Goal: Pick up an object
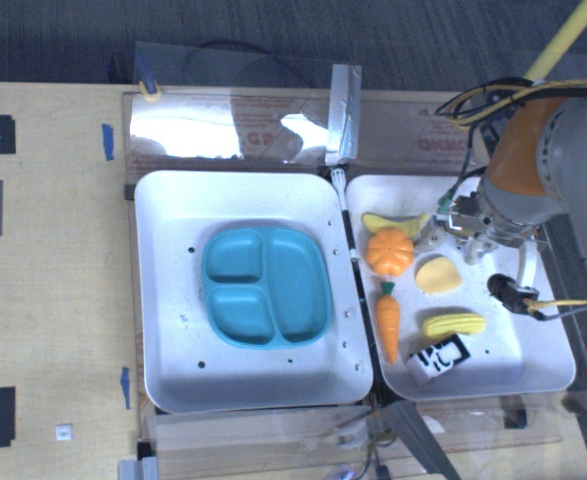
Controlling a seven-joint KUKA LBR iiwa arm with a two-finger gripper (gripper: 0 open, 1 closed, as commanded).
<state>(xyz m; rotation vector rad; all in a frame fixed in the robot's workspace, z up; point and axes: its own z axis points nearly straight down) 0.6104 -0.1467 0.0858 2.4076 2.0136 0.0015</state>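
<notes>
You are looking down at a slant on a wooden worktop (43,298) that carries two shallow white bins side by side. The left bin (163,368) holds a blue divided plate (268,285) lying flat near its middle, with three compartments. The right bin (548,363) holds the toy foods. At its far left, a yellow banana (385,222) lies just beyond an orange pumpkin (390,251), the two touching or nearly so. Nearer to you, an orange carrot (388,325) lies lengthwise along the bin's left wall. To the right of the pumpkin sits a pale yellow rounded piece (438,274), and nearer than that a yellow corn cob (454,323) lies crosswise. A small black and white block (440,356) rests at the near edge, just below the corn. The grey arm with its orange band (523,153) reaches in from the right, and the gripper (470,230) hangs over the far part of the right bin, just beyond the pale yellow piece and right of the pumpkin. You cannot tell from this view whether the jaws are released or clenched, and nothing is seen between them.
</notes>
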